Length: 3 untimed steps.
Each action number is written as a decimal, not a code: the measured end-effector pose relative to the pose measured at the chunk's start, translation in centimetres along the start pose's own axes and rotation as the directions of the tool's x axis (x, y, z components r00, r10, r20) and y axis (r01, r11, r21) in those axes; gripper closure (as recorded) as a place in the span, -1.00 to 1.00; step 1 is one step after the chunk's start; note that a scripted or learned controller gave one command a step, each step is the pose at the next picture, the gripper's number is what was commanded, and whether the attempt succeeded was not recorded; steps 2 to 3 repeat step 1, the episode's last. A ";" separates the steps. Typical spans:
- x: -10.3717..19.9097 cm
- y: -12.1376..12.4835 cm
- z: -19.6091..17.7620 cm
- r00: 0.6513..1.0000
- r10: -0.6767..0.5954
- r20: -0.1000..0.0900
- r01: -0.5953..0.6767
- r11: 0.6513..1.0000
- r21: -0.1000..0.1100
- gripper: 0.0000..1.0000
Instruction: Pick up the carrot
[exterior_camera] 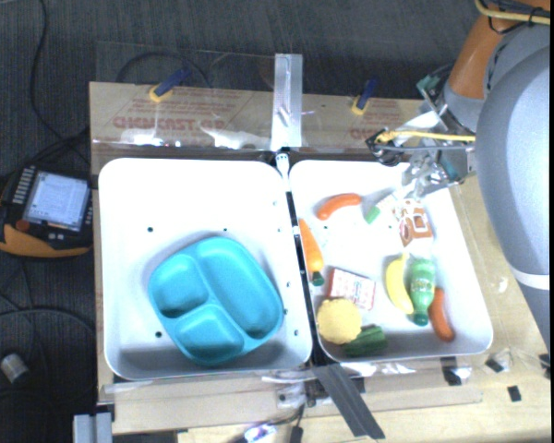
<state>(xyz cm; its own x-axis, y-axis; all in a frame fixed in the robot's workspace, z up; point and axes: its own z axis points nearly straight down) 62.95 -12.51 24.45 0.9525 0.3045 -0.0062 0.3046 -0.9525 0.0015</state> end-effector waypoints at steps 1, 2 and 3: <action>3.0 -3.3 -2.2 0.975 -0.222 0.000 0.222 0.975 -0.001 1.00; 3.0 -3.3 -2.2 0.975 -0.222 0.000 0.222 0.975 -0.001 1.00; 3.0 -3.3 -2.2 0.975 -0.222 0.000 0.222 0.975 -0.001 1.00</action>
